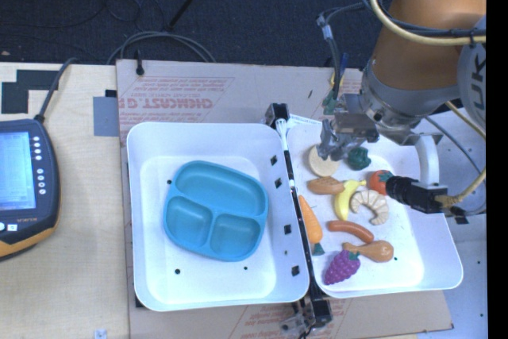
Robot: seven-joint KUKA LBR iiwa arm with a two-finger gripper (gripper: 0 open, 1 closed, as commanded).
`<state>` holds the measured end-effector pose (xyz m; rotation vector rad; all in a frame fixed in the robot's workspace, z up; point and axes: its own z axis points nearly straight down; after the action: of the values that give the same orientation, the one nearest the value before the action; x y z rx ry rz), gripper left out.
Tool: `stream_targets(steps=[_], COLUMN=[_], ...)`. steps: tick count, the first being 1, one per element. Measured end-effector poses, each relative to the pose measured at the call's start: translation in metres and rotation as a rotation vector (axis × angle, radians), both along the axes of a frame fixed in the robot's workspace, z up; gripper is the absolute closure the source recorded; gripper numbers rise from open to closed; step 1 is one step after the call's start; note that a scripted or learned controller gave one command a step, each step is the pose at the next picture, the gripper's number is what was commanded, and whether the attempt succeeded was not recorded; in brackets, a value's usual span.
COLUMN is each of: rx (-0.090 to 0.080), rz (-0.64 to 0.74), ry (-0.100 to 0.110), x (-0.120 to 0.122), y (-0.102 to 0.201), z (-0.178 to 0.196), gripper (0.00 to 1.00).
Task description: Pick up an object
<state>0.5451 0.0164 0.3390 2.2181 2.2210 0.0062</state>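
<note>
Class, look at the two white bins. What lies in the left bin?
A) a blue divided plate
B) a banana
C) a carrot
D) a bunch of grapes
A: the blue divided plate sits alone in the left bin, while the grapes, banana and carrot lie in the right bin.

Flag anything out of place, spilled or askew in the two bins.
Nothing stands out. The blue tray lies flat in the left bin, slightly turned. The toy foods, like the banana and grapes, sit loosely piled in the right bin.
</note>
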Motion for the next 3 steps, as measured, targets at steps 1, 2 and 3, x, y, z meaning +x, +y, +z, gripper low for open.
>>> stream_targets(steps=[1, 2, 3], rx=[0.000, -0.001, 0.000], rz=[0.000, 0.001, 0.001], ry=[0.000, 0.027, -0.010], x=[-0.069, -0.073, -0.003], y=[-0.012, 0.041, 0.046], z=[0.092, -0.161, 0.097], gripper=[1.00, 1.00, 1.00])
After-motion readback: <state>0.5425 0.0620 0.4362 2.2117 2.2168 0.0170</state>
